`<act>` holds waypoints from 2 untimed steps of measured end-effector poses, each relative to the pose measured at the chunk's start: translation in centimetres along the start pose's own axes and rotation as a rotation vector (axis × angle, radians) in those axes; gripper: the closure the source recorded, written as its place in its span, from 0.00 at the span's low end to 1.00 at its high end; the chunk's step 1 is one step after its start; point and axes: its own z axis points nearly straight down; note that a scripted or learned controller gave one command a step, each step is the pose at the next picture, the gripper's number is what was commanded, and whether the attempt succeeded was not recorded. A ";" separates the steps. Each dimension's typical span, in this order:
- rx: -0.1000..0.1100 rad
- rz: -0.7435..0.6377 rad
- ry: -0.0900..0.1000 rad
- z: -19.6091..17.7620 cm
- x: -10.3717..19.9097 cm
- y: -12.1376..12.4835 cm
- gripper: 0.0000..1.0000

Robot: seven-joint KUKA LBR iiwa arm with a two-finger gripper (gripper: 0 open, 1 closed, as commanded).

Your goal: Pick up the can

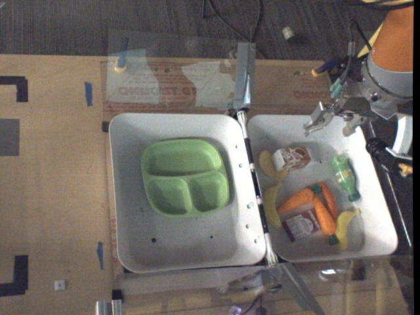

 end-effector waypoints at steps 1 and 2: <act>0.004 0.177 0.001 10.9 -4.6 1.9 0.00; 0.001 0.181 0.001 9.8 -4.9 2.0 1.00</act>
